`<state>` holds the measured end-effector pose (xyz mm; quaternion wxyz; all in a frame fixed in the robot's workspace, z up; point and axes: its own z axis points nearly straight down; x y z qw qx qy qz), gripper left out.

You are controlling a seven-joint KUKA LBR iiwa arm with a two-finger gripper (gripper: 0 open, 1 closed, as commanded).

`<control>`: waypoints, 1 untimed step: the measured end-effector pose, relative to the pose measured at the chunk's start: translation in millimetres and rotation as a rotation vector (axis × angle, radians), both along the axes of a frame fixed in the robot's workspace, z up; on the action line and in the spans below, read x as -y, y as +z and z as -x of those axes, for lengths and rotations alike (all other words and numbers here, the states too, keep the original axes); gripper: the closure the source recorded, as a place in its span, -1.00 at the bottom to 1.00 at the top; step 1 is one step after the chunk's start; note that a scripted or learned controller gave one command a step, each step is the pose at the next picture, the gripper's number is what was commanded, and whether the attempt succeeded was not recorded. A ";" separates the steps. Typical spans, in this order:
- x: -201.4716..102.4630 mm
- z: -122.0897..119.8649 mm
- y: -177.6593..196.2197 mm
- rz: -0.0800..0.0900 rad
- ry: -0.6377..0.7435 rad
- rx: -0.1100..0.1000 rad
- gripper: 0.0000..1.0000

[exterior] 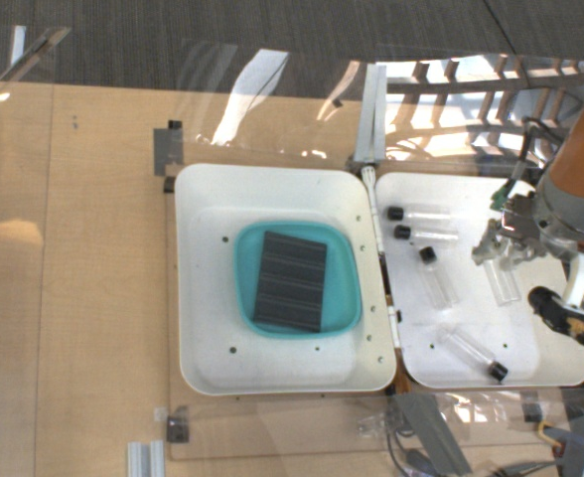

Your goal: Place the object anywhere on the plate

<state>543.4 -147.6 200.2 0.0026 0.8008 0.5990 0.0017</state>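
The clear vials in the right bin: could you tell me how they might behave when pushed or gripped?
The clear vials are lying on their sides and look cylindrical, so a nudge would probably roll them. Their glossy walls suggest a slippery grip. They are see-through and look thin-walled, so possibly fragile.

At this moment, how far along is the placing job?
Done: a dark ribbed rectangular block lies on the teal plate in the left white bin. In hand: the gripper hovers over the right white bin among clear black-capped vials; no vial visibly gripped. Left: seemingly nothing.
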 end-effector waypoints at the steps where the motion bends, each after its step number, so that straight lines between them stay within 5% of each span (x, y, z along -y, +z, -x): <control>1: 0.0 0.0 0.1 0.000 0.000 0.000 -1.00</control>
